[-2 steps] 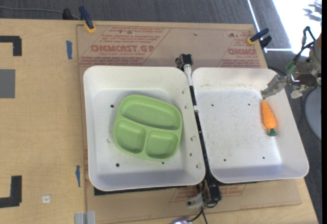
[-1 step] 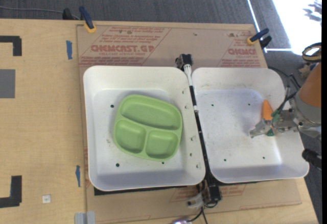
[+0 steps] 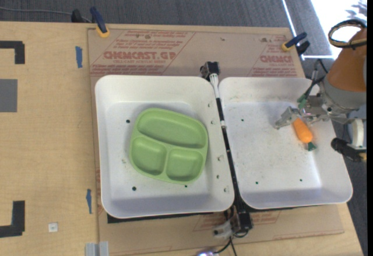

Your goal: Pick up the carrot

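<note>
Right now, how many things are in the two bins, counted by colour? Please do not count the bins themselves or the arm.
Green: 1, the tray, in the left bin.
Orange: 1, the carrot, in the right bin, by the gripper.
Total: 2

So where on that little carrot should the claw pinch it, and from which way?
Probably across the thick orange middle of the carrot, coming straight down from above. It lies flat on the right bin's floor, slanted, green tip toward the near right. The fingers should close across its narrow width. The gripper is already beside its upper end.
</note>
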